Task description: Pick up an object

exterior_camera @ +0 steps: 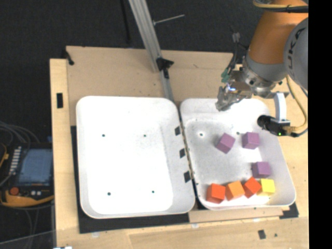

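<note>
Purple cube (225, 142), the nearest candidate, lies in the right bin (203, 118), centre-right of frame. End effector (226, 101) hangs above the bin's upper rim; its state cannot be determined. Risk, as judged: an off-centre descent nudges the cube aside, yielding an empty closure.

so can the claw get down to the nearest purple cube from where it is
Probably yes: the claw sits over the right bin's far edge, and the purple cube stands alone with nothing between them.
</note>
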Tool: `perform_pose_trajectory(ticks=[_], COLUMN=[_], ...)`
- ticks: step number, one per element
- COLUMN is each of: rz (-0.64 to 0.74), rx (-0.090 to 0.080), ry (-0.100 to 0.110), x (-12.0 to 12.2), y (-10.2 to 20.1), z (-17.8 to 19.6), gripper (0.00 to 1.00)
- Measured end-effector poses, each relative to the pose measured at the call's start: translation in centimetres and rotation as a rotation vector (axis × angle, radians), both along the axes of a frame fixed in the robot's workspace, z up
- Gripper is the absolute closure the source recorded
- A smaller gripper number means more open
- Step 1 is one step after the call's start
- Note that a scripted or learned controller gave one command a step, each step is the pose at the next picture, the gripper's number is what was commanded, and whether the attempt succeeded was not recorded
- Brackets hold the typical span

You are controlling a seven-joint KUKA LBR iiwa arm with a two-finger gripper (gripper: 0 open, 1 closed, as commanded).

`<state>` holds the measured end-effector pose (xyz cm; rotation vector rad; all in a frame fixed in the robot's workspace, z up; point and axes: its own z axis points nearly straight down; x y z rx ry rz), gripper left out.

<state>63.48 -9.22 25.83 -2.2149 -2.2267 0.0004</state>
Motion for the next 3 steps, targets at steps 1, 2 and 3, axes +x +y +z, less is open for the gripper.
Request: perform_pose_trajectory(ticks=[1,2,3], rz=[0.001,0.002,0.001], rx=[0.000,0.002,0.001], ry=[0.001,0.001,0.004], x=[-0.5,-1.6,-2.0], y=[5.1,10.5,15.9], z=[-1.5,-0.8,-2.4], gripper=[1.00,1.00,1.00])
